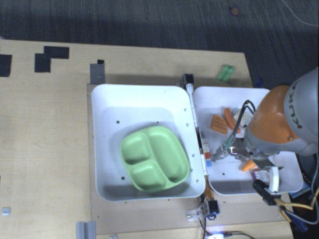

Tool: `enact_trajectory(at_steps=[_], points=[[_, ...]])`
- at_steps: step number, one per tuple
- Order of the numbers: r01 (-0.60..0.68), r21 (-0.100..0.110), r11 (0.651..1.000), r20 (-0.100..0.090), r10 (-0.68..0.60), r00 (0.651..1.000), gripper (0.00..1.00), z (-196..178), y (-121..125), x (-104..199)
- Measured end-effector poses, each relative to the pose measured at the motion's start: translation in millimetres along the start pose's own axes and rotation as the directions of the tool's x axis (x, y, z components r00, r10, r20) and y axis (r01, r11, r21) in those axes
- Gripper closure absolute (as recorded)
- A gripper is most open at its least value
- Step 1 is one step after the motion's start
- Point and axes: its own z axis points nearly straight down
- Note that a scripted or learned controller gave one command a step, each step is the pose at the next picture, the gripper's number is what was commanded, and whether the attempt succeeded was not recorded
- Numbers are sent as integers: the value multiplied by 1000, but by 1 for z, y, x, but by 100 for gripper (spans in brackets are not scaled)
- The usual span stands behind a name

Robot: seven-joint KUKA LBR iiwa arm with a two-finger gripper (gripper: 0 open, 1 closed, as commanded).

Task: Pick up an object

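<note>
Two shallow white bins are set side by side on a pale wooden bench [45, 133]. The left bin [107, 101] carries a green divided plate [155, 158] with three compartments, lying toward that bin's near edge. The right bin [209, 98] holds several small objects: an orange block [218, 124] and a reddish-orange stick [229, 117] near its far edge, and a small orange piece [247, 166] toward its near edge, partly covered by the arm. The grey arm with its orange band [271, 121] is seen over the right bin, and the gripper [222, 153] is lowered near the bin's left wall. Whether it is spread or pressed together cannot be told. A small green item [226, 73] lies on the bench beyond the right bin's far edge.
</note>
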Motion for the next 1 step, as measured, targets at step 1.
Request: enact_trajectory(at_steps=[1], points=[[0,-6,1000,-1,0,1000,100,-11,2,1]])
